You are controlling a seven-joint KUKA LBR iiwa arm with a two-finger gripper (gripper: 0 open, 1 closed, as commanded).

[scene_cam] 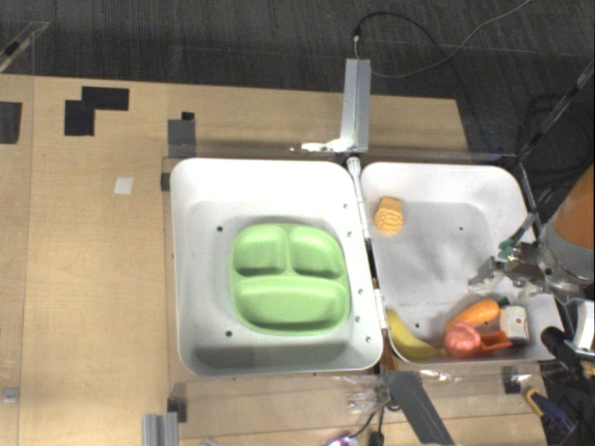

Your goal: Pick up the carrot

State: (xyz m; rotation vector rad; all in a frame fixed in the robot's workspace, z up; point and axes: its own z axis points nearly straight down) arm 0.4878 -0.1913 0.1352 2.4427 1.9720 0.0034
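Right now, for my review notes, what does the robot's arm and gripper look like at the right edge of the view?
The orange-banded grey arm enters from the right, its rounded orange section sitting above a grey wrist. Below it, the metallic silver-grey gripper is a cluster of small angular parts with a tiny green spot near its upper edge. Dark cables trail behind the arm; finer detail is too blurred to tell.

A pale wooden surface [84,277] marked with black squares [93,108], dark grey carpeted floor [186,26] beyond it, a black cable [437,49] trailing across.
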